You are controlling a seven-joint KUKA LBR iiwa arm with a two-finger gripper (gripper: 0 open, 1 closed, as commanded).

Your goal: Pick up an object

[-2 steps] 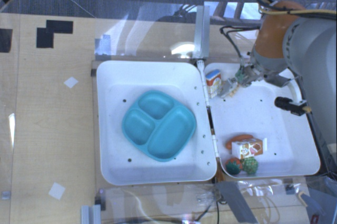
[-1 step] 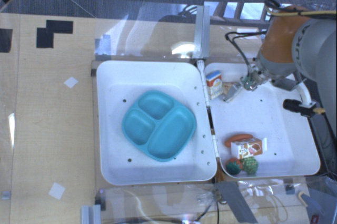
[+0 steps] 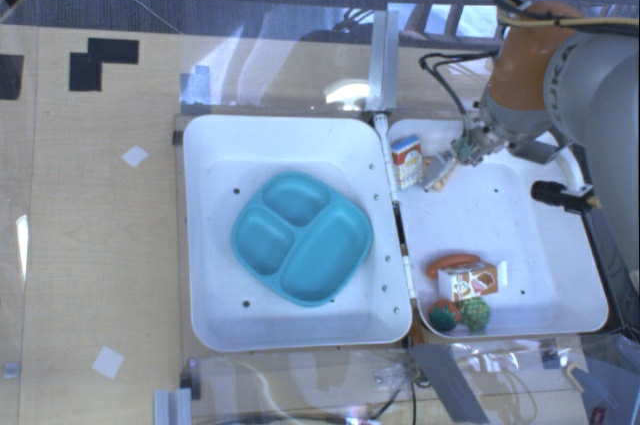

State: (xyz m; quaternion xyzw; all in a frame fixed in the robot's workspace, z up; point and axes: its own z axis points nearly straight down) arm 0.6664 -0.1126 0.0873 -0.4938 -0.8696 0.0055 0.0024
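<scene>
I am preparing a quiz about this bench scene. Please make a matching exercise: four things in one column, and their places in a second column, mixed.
Things:
1. blue divided plate
2. small carton
3. green broccoli-like toy
4. gripper

Places:
a. near corner of right bin
b. far left corner of right bin
c. middle of left bin
d. just right of the small carton

Pairs: 1-c, 2-b, 3-a, 4-d

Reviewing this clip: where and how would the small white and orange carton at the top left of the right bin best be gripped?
Probably across the small carton's upper body, coming from above and the right, since its left side sits close to the right bin's left wall. The gripper is just beside it.
</scene>
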